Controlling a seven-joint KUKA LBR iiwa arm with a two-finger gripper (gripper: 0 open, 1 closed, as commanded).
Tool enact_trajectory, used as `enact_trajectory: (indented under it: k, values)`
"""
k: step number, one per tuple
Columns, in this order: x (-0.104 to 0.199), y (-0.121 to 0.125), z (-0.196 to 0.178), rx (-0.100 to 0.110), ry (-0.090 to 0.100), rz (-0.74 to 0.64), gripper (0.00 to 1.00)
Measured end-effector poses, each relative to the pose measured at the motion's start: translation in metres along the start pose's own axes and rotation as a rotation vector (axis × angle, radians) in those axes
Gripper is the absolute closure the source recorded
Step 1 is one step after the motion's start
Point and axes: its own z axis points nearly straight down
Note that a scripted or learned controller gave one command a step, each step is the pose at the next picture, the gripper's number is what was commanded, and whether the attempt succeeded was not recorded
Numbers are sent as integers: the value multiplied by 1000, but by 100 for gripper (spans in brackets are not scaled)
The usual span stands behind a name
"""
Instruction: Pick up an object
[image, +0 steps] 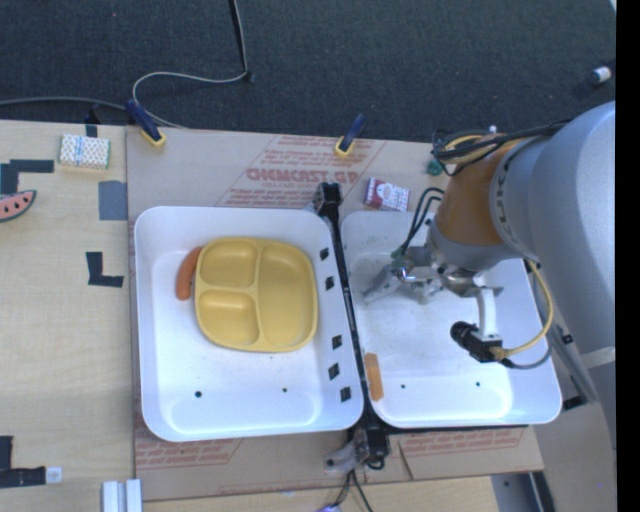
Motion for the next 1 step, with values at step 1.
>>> enact_trajectory:
  k: [1]
  values:
    - [0, 0, -10, -1, 0, 0, 100]
